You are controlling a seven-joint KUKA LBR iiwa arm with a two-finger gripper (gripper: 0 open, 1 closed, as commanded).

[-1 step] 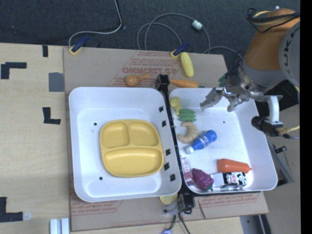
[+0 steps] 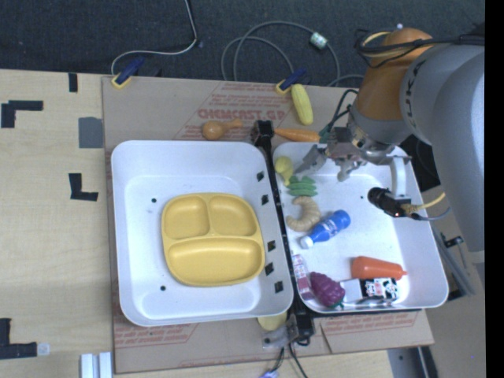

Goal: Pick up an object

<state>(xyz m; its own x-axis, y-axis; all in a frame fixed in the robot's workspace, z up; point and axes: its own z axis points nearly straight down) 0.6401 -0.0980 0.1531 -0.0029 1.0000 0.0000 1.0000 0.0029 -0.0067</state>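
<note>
Several items lay in the right bin (image 2: pixel 421 246); my hand (image 2: pixel 331 162) hovered spread and empty at its back. Nearest was the green toy (image 2: pixel 300 185), just front-left of the fingertips, long axis across the bin.

Thick, rounded grey arm (image 2: pixel 449 101) with a smooth matte shell. Broad orange band (image 2: pixel 386 73) above the wrist, glossy on top. Thin black cables looping around that band. Small metallic gripper (image 2: pixel 332 162) of slim grey fingers. White bracket (image 2: pixel 398 176) beside it carrying a black cylindrical part (image 2: pixel 387 201).
</note>
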